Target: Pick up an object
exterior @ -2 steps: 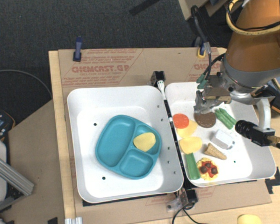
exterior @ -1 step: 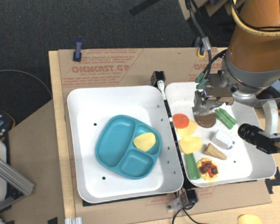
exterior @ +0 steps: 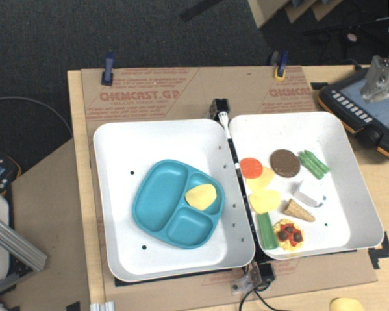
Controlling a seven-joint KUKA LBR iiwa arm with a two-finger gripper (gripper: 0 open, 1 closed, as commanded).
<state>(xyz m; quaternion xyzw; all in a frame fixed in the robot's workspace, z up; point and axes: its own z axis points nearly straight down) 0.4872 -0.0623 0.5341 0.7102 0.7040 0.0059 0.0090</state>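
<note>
The right bin (exterior: 340,144) holds several toy foods: a red-orange disc (exterior: 251,167), a brown round cookie (exterior: 284,163), a green ridged piece (exterior: 313,164), a yellow round piece (exterior: 264,200), a white block (exterior: 309,195), a cone-shaped wedge (exterior: 298,210), a green stick (exterior: 266,230) and a pizza-like slice (exterior: 290,234). In the left bin (exterior: 116,155) lies a blue divided plate (exterior: 164,202) with a pale yellow piece (exterior: 200,196) in its right compartment.
Both bins rest on a cardboard sheet (exterior: 146,92) held by blue clamps (exterior: 107,68) at the back. A black tablet-like device (exterior: 357,104) lies at the far right. A yellow object (exterior: 345,305) sits off the bench at the bottom right.
</note>
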